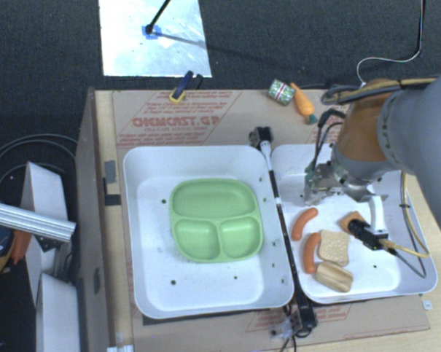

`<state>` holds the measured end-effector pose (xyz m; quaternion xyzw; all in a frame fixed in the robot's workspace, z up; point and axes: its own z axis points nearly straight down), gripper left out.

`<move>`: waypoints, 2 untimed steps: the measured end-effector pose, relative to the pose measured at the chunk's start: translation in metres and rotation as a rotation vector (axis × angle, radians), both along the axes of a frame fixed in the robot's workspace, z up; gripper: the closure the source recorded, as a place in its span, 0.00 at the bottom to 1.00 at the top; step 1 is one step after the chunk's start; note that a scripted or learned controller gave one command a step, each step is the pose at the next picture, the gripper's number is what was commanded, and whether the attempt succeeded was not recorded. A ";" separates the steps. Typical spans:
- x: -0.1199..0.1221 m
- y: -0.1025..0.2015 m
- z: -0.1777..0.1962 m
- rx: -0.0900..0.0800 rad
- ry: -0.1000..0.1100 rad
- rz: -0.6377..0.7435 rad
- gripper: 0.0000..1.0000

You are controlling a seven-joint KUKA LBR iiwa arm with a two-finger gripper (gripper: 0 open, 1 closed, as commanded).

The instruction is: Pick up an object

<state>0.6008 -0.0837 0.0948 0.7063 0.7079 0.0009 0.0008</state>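
Note:
My gripper (313,191) hangs low over the upper left part of the right bin (411,276), on the end of the grey arm with its orange band. Just below it lies an orange sausage (304,223), slanted and apart from the gripper. A second sausage (309,255) lies further down, beside a square slice of toast (334,247). A bread roll (333,276) sits near the bin's front wall. An orange piece (350,221) lies to the right, partly behind a black part of the arm's fittings (367,236). I see nothing held in the gripper.
The left bin (148,284) holds a green divided plate (215,219). A black divider (279,205) runs between the bins. Behind the bins lie a toy carrot (302,100), a small green can (281,91) and a blue-yellow clip (181,87). Cables trail by the arm.

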 end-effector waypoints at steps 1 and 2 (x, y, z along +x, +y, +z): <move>0.000 0.000 0.000 0.000 0.000 0.000 0.00; -0.026 0.000 -0.011 0.000 0.002 -0.001 0.00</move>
